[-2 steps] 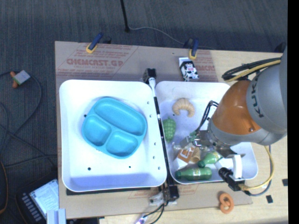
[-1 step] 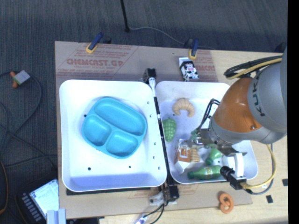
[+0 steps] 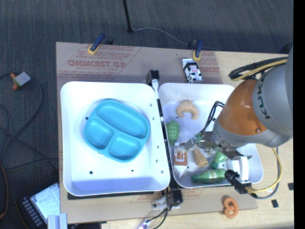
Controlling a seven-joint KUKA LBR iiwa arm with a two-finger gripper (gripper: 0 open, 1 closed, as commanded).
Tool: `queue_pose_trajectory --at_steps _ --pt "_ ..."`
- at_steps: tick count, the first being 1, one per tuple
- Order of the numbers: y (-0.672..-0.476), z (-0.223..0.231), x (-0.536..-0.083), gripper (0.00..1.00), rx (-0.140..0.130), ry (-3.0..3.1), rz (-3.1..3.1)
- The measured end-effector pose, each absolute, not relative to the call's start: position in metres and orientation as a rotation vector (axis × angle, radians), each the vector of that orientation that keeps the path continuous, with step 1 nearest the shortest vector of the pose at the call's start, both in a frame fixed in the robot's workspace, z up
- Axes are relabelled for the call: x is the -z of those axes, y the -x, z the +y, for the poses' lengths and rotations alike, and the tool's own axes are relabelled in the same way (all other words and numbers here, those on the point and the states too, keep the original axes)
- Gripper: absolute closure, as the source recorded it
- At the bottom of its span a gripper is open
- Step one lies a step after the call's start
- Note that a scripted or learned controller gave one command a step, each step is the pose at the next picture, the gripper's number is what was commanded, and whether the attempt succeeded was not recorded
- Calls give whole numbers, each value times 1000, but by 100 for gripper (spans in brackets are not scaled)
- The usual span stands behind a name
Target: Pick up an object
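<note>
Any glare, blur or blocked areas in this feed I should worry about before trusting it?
Camera view: even, soft light with faint shadows; mild glare whitens the left bin walls; overall low sharpness, small items in the right bin look smeary; the arm covers that bin's right part and hides the gripper.

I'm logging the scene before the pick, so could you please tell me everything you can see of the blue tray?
The blue tray is a light blue, glossy, plastic-looking dish with rounded corners and three hollows: one long one along its upper side and two smaller ones below it. It lies flat and right way up, turned at a slant, near the middle of the left bin, resting on the white floor. Nothing lies in it or touches it otherwise.
</note>
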State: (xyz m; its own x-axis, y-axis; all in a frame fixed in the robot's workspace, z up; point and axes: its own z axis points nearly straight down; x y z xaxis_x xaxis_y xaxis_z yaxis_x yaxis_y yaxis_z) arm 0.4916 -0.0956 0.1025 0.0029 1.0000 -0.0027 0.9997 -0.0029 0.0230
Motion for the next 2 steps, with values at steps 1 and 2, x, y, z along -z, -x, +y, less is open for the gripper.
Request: queue_pose_trajectory --at_steps 1,2 --pt "-492 -95 -112 100 -24 -2212 2207" --pt "-503 -97 -99 100 0 -2222 2221"
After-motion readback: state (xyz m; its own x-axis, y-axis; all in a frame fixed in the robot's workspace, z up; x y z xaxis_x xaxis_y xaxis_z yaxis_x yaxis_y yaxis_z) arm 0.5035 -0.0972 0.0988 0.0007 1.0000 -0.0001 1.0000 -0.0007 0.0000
